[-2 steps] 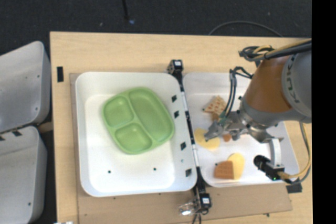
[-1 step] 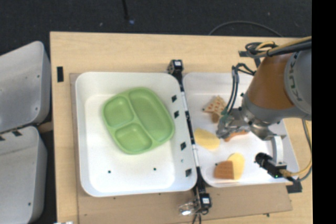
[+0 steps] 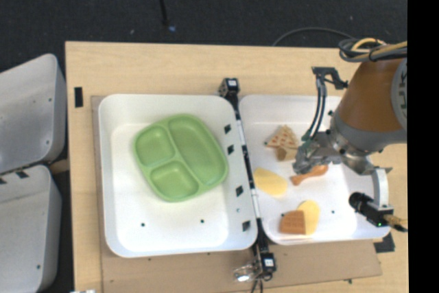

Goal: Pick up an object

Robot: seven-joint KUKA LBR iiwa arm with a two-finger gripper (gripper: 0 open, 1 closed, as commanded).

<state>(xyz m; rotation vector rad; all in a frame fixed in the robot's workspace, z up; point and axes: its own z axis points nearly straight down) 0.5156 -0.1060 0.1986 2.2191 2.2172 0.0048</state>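
Wooden bench [image 3: 171, 62] of pale grain carries two shallow white bins side by side, with dark carpet beyond its far edge and grey-white chair seats [image 3: 27, 113] at the camera view's left.

Right bin [image 3: 274, 110], near edge first: a tan block resembling a bread slice [image 3: 293, 222] lies close to the near wall, touching a pale yellow rounded piece [image 3: 310, 211] just behind it. Farther in, a yellow lemon-shaped item [image 3: 270, 182] sits beside the divider between the bins. Next to it, toward the arm, an orange carrot-like piece [image 3: 310, 176] lies flat on the bin floor. The gripper [image 3: 306, 160] stands directly over this orange piece, its grey fingers down at the piece's upper edge; whether they are spread or closed, and whether they grasp anything, cannot be told from this angle. Farther still, a tan waffle-patterned wedge [image 3: 282, 138] rests on the floor, apart from the gripper.

Left bin [image 3: 113, 223] contains one item: a green divided plate [image 3: 180, 156] with three compartments, lying flat near the centre, all compartments bare.

KUKA arm [image 3: 370, 106], with its orange band, enters from the right above the right bin. Cables [image 3: 322, 89] run along it.
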